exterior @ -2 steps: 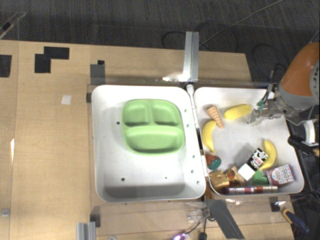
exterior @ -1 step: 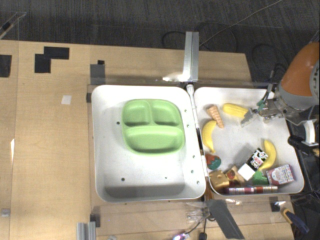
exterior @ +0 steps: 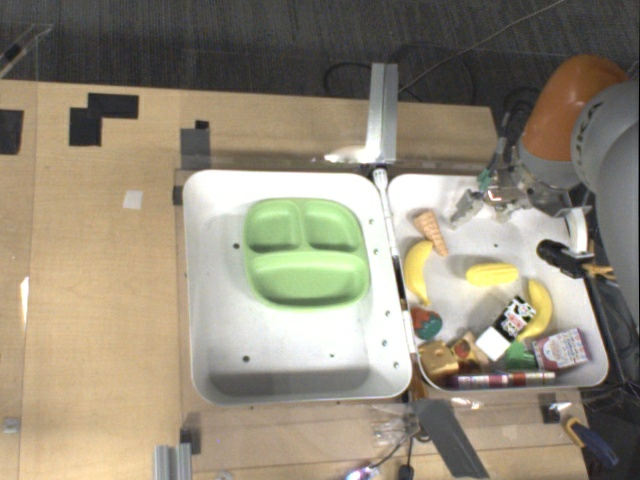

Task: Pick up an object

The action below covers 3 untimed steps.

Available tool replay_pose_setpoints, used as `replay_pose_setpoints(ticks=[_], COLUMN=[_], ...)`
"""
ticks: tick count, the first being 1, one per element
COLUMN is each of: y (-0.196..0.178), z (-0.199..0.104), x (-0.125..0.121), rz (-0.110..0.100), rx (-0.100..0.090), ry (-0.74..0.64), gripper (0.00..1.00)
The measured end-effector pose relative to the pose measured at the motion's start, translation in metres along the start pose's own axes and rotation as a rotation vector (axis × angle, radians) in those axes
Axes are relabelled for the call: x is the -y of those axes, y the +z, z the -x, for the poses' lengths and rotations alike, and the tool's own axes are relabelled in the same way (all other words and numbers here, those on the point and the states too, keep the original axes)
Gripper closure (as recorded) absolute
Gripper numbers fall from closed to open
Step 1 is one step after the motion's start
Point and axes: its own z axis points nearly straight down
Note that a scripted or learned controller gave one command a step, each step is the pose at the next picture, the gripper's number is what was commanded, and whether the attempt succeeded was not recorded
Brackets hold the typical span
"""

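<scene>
The wooden desk (exterior: pixel 90 298) is seen carrying two white bins. In the left bin (exterior: pixel 215 358) a green divided tray (exterior: pixel 303 250) is placed. In the right bin (exterior: pixel 590 363) small objects are gathered: two bananas (exterior: pixel 415 271), a yellow block (exterior: pixel 492 274), an orange cone (exterior: pixel 431 227), a pink carton (exterior: pixel 561 349). The tool (exterior: pixel 490 196) is found at the right bin's far edge; whether it is clenched cannot be told.

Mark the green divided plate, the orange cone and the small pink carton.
green divided plate (exterior: pixel 300 265): camera view, large lower compartment.
orange cone (exterior: pixel 431 228): camera view, middle of its body.
small pink carton (exterior: pixel 561 350): camera view, front face.
</scene>
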Motion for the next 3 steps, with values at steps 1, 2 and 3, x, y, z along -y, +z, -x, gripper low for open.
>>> replay_pose_setpoints(ticks=[1,2,3], y=[-0.002,-0.004,-0.005], z=[0.019,0.002,-0.019], x=[0.051,0.113,0.120], rz=[0.002,0.005,0.010], rx=[0.002,0.002,0.006], ry=[-0.092,-0.127,-0.032], gripper=[0.00,0.00,0.00])
